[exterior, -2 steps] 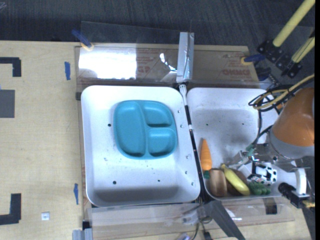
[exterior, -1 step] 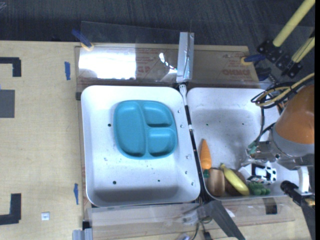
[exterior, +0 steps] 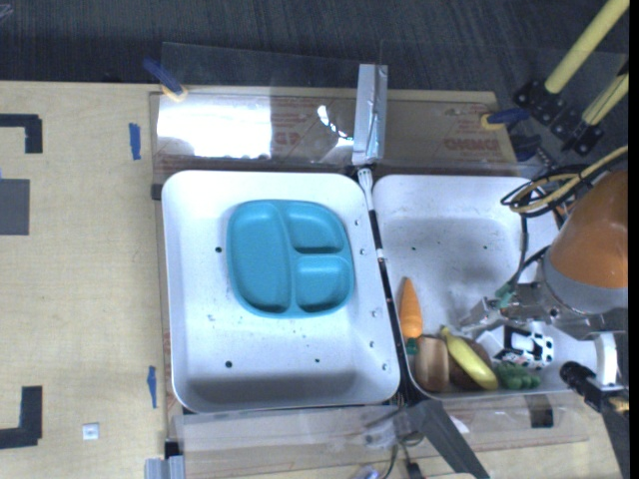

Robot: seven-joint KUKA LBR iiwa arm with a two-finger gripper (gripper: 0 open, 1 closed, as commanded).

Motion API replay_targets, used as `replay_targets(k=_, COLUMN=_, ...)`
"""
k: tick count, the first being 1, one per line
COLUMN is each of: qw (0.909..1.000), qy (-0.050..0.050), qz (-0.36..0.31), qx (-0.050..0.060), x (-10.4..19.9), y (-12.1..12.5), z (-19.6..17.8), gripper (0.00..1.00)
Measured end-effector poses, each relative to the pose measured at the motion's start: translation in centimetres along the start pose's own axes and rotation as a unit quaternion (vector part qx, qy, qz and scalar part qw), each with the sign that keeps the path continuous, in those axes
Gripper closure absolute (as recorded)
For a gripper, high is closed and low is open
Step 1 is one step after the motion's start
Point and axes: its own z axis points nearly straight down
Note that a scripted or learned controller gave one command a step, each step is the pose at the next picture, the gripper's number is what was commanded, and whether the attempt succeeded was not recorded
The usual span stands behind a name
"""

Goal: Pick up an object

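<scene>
Several small objects lie in the front of the right bin (exterior: 439, 228). They are an orange carrot (exterior: 409, 310), a brown rounded piece (exterior: 431, 362), a yellow banana (exterior: 471, 359), a green item (exterior: 517, 375) and a black-and-white toy (exterior: 529, 347). My gripper (exterior: 496, 310) hangs low over this bin, just above and behind the banana and close to the black-and-white toy. The orange-banded wrist (exterior: 594, 247) hides part of the bin's right side. Nothing is seen held.
The left bin (exterior: 190, 267) holds a blue divided plate (exterior: 292, 257) near its middle. A clear divider (exterior: 367, 118) stands behind the bins. Cables (exterior: 539, 193) and yellow rods (exterior: 594, 33) sit at the upper right.
</scene>
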Motion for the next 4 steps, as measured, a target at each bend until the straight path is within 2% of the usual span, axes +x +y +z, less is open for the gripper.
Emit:
replay_targets(k=1, qw=0.998, qy=0.002, qz=-0.063, qx=0.003, x=3.8, y=7.1, z=-4.9, gripper=0.0)
replay_targets(k=2, qw=0.9954, qy=0.002, qz=-0.095, qx=0.009, x=-0.1, y=-0.6, z=-2.8, gripper=0.0)
replay_targets(k=3, qw=0.9873, qy=0.0, qz=-0.159, qx=0.003, x=-6.4, y=3.1, z=-7.8, gripper=0.0)
replay_targets(k=4, qw=0.9925, qy=0.001, qz=-0.122, qx=0.004, x=-4.0, y=2.1, z=-12.0, gripper=0.0)
